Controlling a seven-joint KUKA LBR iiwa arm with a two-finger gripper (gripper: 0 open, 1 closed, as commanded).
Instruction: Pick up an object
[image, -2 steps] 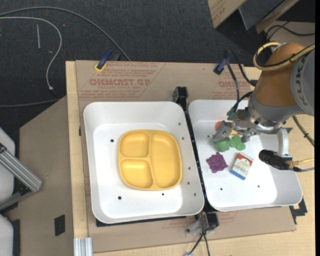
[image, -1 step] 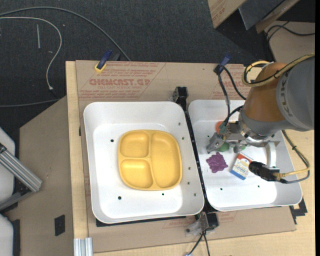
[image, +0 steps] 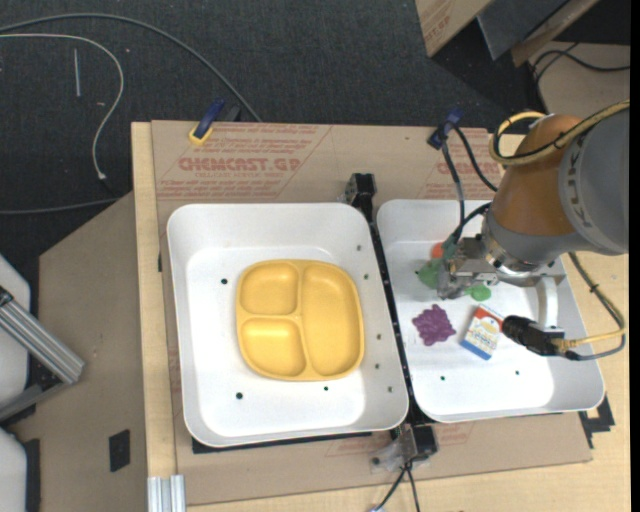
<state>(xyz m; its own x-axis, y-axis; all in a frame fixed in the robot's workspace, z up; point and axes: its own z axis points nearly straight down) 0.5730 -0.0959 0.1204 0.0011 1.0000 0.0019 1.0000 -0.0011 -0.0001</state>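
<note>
My gripper (image: 455, 281) is low in the right bin (image: 440, 385), near its upper middle, with the grey arm and orange band above it on the right. Green pieces (image: 431, 275) lie right at the gripper, one to its left and another (image: 481, 293) just right of it. A purple bunch of grapes (image: 433, 324) lies below the gripper, apart from it. A small blue, white and orange box (image: 482, 334) rests to the right of the grapes.
The left bin (image: 200, 300) holds a yellow three-compartment plate (image: 300, 319). Both bins sit on a cardboard sheet (image: 290, 155). Black clamps (image: 360, 187) stand between the bins at the top and bottom.
</note>
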